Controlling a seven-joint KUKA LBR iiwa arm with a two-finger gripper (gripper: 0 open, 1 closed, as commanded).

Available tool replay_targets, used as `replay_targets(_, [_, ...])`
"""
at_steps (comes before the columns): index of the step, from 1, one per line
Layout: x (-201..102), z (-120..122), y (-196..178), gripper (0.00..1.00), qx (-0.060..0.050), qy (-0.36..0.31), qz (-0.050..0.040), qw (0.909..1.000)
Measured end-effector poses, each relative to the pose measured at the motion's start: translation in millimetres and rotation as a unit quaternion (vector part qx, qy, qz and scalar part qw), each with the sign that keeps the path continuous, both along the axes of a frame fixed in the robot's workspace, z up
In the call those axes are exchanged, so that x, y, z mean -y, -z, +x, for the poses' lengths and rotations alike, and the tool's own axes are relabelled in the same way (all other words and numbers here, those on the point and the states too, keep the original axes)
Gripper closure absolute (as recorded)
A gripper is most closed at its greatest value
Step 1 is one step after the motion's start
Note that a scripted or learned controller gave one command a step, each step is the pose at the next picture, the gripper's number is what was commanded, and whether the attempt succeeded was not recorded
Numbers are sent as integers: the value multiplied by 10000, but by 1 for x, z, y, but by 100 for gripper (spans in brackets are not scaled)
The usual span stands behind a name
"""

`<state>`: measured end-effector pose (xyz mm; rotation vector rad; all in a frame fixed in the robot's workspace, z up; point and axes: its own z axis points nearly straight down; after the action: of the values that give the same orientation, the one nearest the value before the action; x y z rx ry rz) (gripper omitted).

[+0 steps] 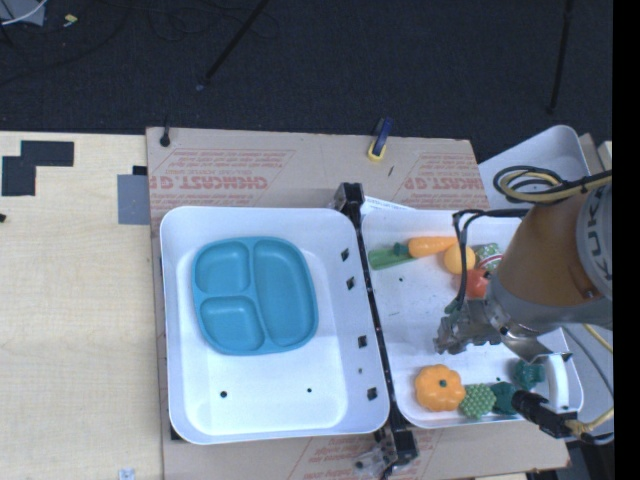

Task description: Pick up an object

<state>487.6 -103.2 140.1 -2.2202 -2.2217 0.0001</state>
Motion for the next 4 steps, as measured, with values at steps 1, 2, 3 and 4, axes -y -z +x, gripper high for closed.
replay_targets(1, [-10,0,-55,100,11,-2,-1,10000])
replay_targets(2, [-9,1,-89,100,6,0,-2,10000])
replay_targets(3, [-55,33,-79,100,-9,-22,8,10000])
replay_targets(4, [-87,67,-90,100,-1,-12,-1,10000])
